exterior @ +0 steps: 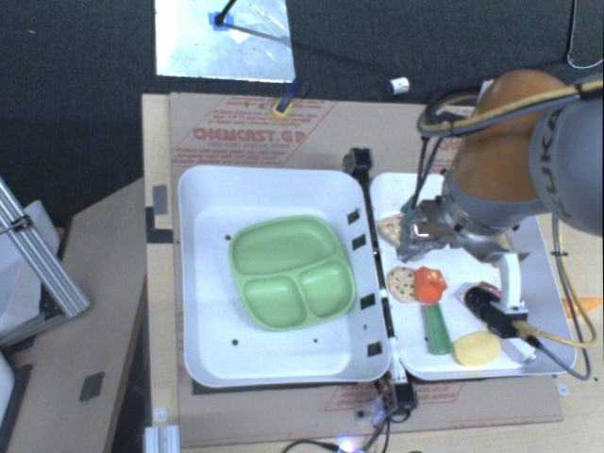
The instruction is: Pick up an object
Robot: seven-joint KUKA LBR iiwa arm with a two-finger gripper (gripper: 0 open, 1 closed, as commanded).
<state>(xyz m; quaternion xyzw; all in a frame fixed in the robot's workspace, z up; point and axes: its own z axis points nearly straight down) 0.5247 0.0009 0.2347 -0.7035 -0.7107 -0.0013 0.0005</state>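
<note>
Gleaming white bins (pixel 203 253) — smooth divided tray (pixel 293 272)

Smooth matt green three-compartment plastic tray (pixel 288 272); glossy white plastic bins (pixel 203 281); printed brown cardboard sheet (pixel 250 130); shiny foil square (pixel 225 26).

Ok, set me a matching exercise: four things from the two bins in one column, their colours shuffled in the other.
Things:
1. divided tray
2. round piece beside the cookie
3. stick
4. lump at the right bin's front

Colours:
A. yellow
B. dark green
C. pale green
D. red

Pairs: 1-C, 2-D, 3-B, 4-A
</note>
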